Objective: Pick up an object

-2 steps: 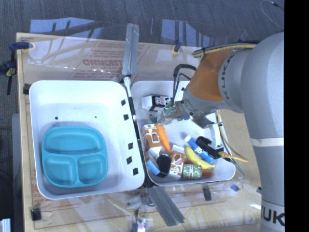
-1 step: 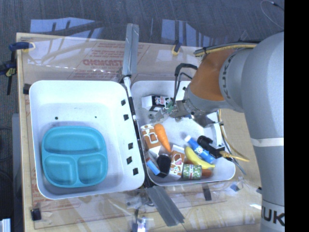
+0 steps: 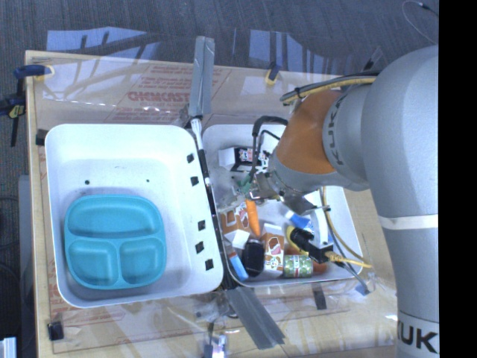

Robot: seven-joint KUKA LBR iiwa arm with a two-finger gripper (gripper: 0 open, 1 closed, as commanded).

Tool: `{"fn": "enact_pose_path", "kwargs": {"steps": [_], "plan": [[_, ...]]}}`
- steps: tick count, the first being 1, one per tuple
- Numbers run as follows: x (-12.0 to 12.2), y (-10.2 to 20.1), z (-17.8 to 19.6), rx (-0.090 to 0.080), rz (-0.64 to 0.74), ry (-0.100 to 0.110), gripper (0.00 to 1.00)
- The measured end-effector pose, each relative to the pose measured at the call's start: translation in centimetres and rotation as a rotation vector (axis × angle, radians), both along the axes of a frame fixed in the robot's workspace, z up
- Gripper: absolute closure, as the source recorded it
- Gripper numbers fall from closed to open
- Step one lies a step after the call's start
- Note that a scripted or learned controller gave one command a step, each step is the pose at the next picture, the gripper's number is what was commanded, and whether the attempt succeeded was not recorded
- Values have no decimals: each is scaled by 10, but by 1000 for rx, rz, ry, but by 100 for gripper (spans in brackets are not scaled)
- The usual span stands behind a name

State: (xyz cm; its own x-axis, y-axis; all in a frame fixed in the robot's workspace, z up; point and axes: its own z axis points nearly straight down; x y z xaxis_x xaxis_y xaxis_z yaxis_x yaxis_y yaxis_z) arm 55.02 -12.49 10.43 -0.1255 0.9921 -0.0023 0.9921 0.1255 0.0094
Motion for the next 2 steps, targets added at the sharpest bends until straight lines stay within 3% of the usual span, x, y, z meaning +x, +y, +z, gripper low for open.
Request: {"fn": "enact_pose_path", "kwargs": {"steps": [1, 2], "plan": [[0, 0, 10, 0, 5, 1, 100], [-5, 42, 87, 1, 190, 12, 100]]}}
